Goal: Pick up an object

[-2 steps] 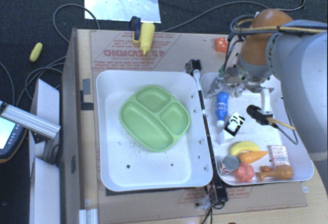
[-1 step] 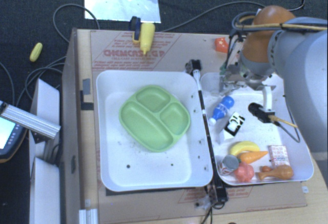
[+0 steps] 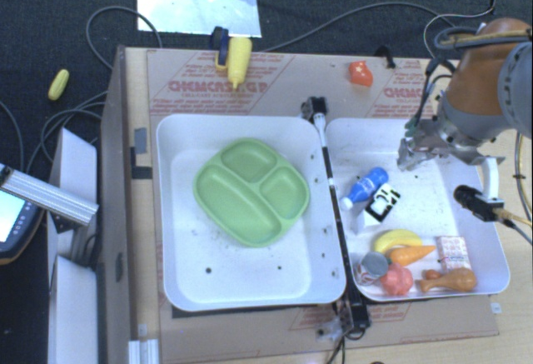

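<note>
1. In the camera view, right side: arm [image 3: 491, 79], grey with an orange band, reaching in over the far right corner of the right bin [image 3: 433, 187].
2. Gripper [image 3: 414, 152]: hangs over bare bin floor near the far wall. Nothing can be seen in it. Whether it is open or closed cannot be told from this angle.
3. Right bin, near end: a cluster of small items, probably gathered there by the slope of the bin or by loose dropping. It holds a banana [image 3: 398, 239], a carrot [image 3: 410, 254] just beside it, a drumstick [image 3: 447, 279], a pink toy [image 3: 398, 281], a grey round piece [image 3: 375, 264] and a small packet [image 3: 454, 250].
4. Right bin, middle: blue bottle [image 3: 366, 186], lying on its side, slanted, near the wall between the bins. A black-and-white card [image 3: 383, 202] lies touching or just beside it.
5. Nearest candidate for the pick: the blue bottle, judged so by position. It lies to the left of the gripper and nearer the camera, apart from it. The cluster lies farther off, toward the near end.
6. Left bin [image 3: 191, 271]: one green divided plate [image 3: 250, 191], flat, roughly central, well apart from the gripper.
7. Task status, judged: pick not yet made.
</note>
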Motion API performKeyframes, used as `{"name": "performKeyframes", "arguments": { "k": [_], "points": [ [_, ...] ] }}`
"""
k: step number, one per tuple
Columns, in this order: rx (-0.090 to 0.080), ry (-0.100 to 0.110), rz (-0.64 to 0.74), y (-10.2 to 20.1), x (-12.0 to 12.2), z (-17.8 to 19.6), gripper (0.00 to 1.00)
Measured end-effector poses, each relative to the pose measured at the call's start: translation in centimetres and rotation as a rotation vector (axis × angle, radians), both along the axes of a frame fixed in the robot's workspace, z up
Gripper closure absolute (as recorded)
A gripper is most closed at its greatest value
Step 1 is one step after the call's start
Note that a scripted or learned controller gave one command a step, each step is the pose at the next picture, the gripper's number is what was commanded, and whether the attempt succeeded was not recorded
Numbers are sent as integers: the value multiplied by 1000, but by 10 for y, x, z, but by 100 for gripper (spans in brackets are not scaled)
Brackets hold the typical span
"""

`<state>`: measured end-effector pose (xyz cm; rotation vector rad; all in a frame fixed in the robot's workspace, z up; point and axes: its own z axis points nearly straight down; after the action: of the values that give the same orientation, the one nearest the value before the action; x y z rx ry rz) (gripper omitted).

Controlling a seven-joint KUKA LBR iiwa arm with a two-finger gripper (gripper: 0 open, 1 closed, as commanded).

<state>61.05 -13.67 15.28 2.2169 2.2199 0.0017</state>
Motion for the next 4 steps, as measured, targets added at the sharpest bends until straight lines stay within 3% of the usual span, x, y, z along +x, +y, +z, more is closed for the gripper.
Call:
{"name": "performKeyframes", "arguments": {
  "k": [1,2,3,4],
  "points": [
    [1,1,0,1,0,-1,0],
    [-1,-12,1,-29,-25,-43,0],
    [1,2,-1,-45,-82,-19,0],
    [3,3,3,-7,5,-61,0]
  ]
}}
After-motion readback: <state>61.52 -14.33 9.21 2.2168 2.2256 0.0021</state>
